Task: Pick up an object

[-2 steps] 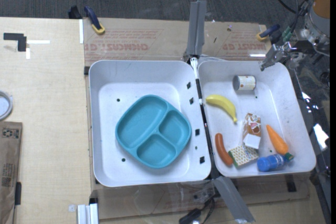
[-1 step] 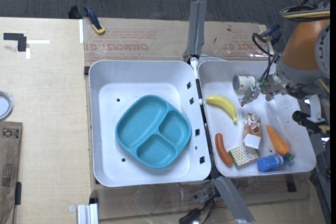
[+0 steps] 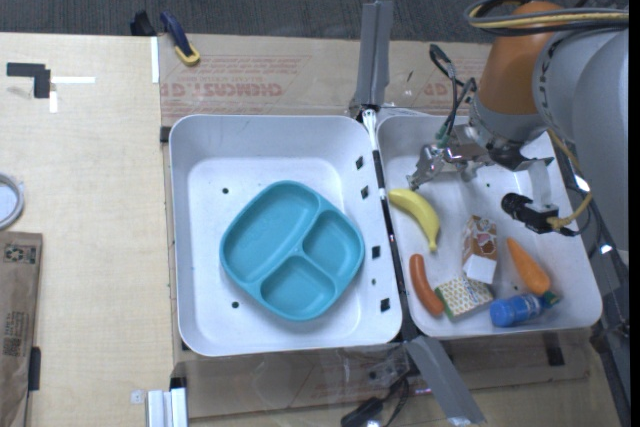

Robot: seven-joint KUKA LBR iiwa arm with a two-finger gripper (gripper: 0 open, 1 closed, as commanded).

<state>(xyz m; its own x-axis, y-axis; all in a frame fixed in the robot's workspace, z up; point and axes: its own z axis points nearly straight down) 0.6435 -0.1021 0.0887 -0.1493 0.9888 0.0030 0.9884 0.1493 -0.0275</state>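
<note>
- Two white bins sit side by side on the tabletop; the left bin [image 3: 190,215] holds a blue divided plate [image 3: 291,250].
- The tool [image 3: 432,165] hovers near the right bin's [image 3: 575,310] far edge, just above the banana [image 3: 420,212].
- It grips nothing; whether it is open is unclear.
- Judged step: approach. Next, descend onto the banana and close.
</note>
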